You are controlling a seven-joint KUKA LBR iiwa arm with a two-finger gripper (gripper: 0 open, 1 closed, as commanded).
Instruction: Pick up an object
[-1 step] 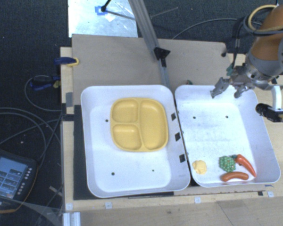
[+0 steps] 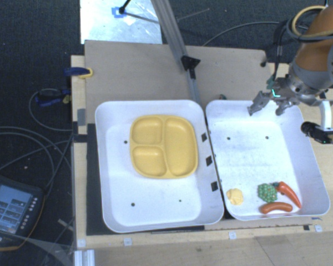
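- Camera view: two white bins sit side by side on the bench; the left bin [image 2: 114, 204] bears a yellow tray [image 2: 164, 146] with three compartments
- Right bin [image 2: 255, 148] holds four small things, all bunched at its near end — a yellow lump [image 2: 235, 196], a green cluster [image 2: 267, 192], a carrot [image 2: 289, 193] and a sausage [image 2: 276, 208]
- Carrot lies just beside the green cluster, and the sausage lies below both; the yellow lump sits a little apart, towards the left
- Gripper [image 2: 270, 103] hangs over the far rim of the right bin, fingers spread and nothing between them
- Step in hand, as I judge it: the approach — no object picked yet, and the gripper is well apart from all four
- Next move calls for travel down the bin to the near end, then a descent onto one thing; the yellow lump looks the easiest, having clear space round it
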